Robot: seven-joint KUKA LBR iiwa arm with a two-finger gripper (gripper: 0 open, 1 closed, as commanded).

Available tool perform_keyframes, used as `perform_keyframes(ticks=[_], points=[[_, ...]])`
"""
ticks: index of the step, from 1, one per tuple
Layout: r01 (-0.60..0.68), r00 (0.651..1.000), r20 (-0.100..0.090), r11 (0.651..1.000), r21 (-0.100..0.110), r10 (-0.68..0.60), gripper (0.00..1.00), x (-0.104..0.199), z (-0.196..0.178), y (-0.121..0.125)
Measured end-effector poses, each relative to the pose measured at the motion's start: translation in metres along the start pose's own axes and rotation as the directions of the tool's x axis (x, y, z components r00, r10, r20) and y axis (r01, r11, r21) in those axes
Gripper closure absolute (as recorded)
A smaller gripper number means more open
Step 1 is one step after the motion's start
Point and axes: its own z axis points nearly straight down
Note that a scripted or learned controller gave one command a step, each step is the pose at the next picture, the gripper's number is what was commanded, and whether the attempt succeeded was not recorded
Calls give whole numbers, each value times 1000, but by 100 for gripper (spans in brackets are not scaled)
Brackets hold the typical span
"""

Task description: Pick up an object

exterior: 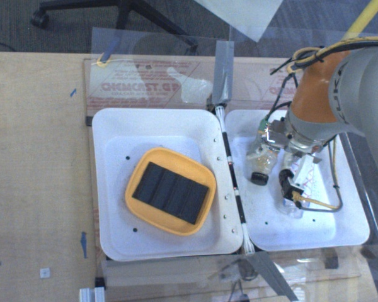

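Observation:
A yellow dish (170, 190) with a black ridged pad in it lies in the left bin (113, 137). In the right bin (346, 231) a small clear bottle with a black cap (261, 166) lies on its side near the bin's left wall. A black piece (284, 182) and a thin yellow stick (315, 202) lie just right of the bottle, on a crumpled clear wrapper. My gripper (294, 166) hangs low over these things in the right bin, under the grey and orange wrist (315, 99), which hides much of it.
A ridge (230, 175) divides the two bins. A clear sheet with red print (145, 87) lies behind the left bin. Cables (302, 58) loop around the wrist. The wooden bench top (31, 168) stretches to the left.

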Motion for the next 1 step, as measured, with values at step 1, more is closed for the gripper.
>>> perform_keyframes(ticks=[1], points=[[148, 989, -3, 989, -6, -148, 0, -11, 35, 26]])
